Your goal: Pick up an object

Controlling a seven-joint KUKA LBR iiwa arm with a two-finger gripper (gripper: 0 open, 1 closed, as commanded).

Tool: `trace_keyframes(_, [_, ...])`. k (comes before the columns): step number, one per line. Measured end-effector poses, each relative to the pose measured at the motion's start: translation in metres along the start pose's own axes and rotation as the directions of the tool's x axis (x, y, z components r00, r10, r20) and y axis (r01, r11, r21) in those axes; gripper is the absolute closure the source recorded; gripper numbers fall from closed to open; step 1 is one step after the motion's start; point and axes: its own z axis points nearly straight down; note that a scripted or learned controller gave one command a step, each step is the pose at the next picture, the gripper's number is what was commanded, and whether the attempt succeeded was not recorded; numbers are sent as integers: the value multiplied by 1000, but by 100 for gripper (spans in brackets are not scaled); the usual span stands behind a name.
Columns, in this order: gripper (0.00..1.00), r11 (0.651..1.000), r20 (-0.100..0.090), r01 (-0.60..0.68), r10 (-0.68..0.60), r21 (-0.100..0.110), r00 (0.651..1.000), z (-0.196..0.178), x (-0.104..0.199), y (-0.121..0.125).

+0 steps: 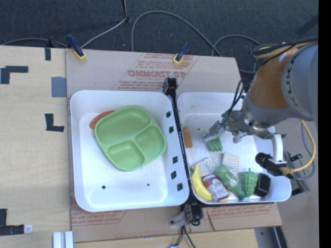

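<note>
While my arm [282, 84] reaches in from the right, my gripper [216, 134] hangs over the middle of the right bin [207, 99], its grey fingers [212, 133] pointing left and down. From this angle I cannot tell how far apart they stand. A small green object [214, 144] lies just beneath the fingertips, touching or nearly touching them; whether it sits between the fingers I cannot tell.

Most of the other objects crowd the near end of this bin: a yellow banana [199, 184] by the near left corner, a red and white packet [214, 186] beside it, two patterned sachets [230, 161], a green leafy toy [248, 182] and a black piece [263, 184] toward the right. A small orange piece [187, 137] rests against the left wall, beside the divider.

Over in the left bin [83, 180] a green compartment plate [130, 137] lies tilted, with an orange item [99, 118] partly hidden under its far left edge.
</note>
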Motion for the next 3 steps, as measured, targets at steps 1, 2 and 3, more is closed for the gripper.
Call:
trace_keyframes(1, [0, 1000, -1, 0, 0, 3, 1000, 74, -7, 15])
trace_keyframes(2, [0, 1000, -1, 1, -1, -3, 1000, 84, -13, 11])
trace_keyframes(3, [100, 1000, 3, 0, 0, -3, 1000, 75, -14, 11])
